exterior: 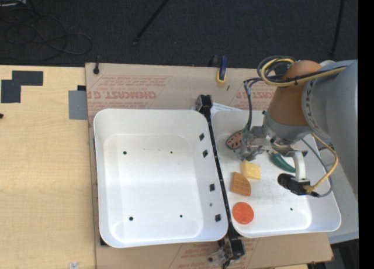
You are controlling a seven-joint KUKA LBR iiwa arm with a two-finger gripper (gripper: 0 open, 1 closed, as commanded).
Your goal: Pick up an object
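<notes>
Yellow block (252,171) lies well inside the right bin (327,218), just beside the fingers (251,152), state unreadable.

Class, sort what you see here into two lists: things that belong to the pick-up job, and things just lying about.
Job in hand: tool; right bin; yellow block; tan wedge; red disc; green item.

Lying about: clamp; cardboard sheet; grey patch; black patch.
</notes>
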